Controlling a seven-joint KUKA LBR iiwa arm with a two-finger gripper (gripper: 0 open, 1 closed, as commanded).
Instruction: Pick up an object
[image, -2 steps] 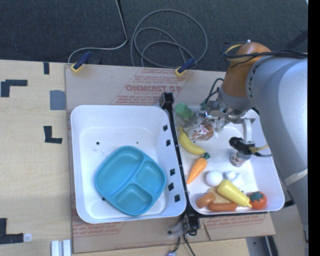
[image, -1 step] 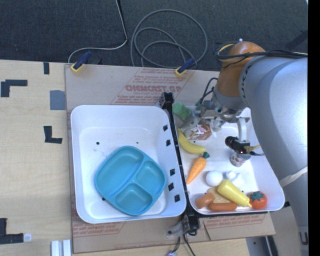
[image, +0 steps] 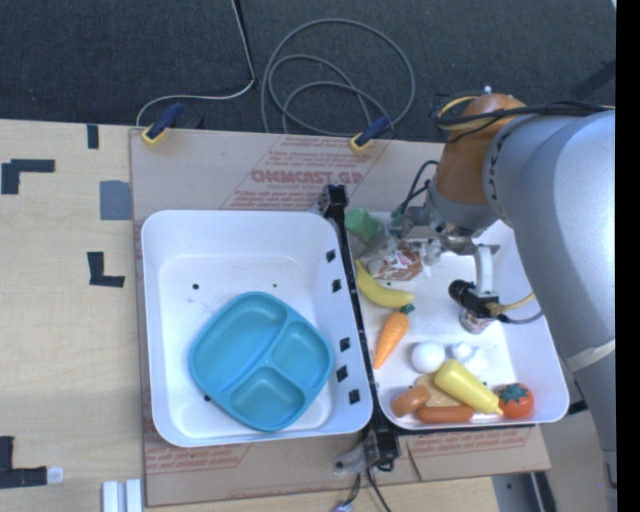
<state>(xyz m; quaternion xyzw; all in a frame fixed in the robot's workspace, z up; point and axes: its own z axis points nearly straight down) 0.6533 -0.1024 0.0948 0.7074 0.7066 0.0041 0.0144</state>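
The right bin (image: 530, 335) holds several toy foods. Among them are a yellow banana (image: 383, 291), an orange carrot (image: 392, 337), a white egg (image: 428, 355) and a yellow corn-like piece (image: 465, 385). Two brown sausages (image: 428, 406) and a red tomato-like piece (image: 516, 400) lie by the front wall. My gripper (image: 412, 246) hangs low over the bin's far left part, right above a red-and-white packet (image: 400, 266). A green item (image: 366, 226) lies just left of it. The wrist hides whatever contact there is with the packet.
The left bin (image: 165, 300) holds a blue divided plate (image: 262, 360). A black divider (image: 345, 290) runs between the bins. The arm's grey body (image: 560, 200) covers the right bin's far right side. Cables (image: 330, 70) lie on the dark floor behind the bench.
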